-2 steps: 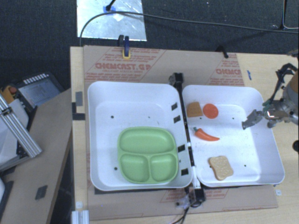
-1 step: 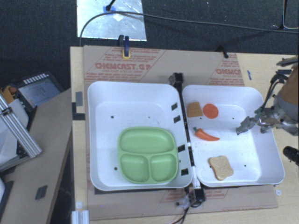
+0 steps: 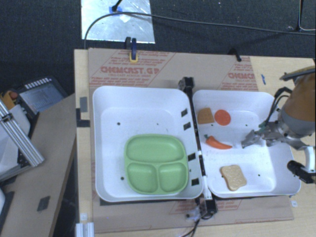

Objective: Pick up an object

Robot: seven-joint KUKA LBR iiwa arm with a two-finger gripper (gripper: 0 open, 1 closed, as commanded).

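In the right bin (image 3: 266,101) lie four toy foods. A tan square piece (image 3: 205,115) and a red-orange round slice (image 3: 222,117) sit side by side near the back left. An orange carrot (image 3: 217,142) lies at the left middle, and a slice of bread (image 3: 233,177) rests near the front. My gripper (image 3: 250,139) reaches in from the right, low over the bin floor. Its tip points left and stands a short way right of the carrot, with nothing seen in it.
The left bin (image 3: 108,102) holds a green divided plate (image 3: 157,163). A black divider with clips (image 3: 193,132) runs between the bins. The grey arm with its orange band (image 3: 298,110) hangs over the right bin's right rim.
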